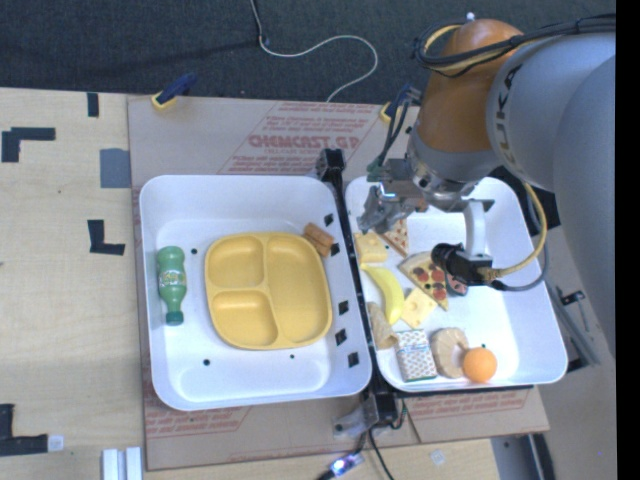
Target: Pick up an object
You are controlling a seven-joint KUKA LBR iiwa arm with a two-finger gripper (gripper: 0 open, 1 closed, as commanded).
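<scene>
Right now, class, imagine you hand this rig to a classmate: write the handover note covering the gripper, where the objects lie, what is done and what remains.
Gripper: low over the far end of the right bin, nothing visibly held.
Right bin: banana, pizza slice, orange, small box and other toy food, crowded along its left side.
Left bin: yellow divided plate, green bottle, small brown piece by the plate's corner.
Done: no pick visible.
Left: grasp and lift one object.
</scene>
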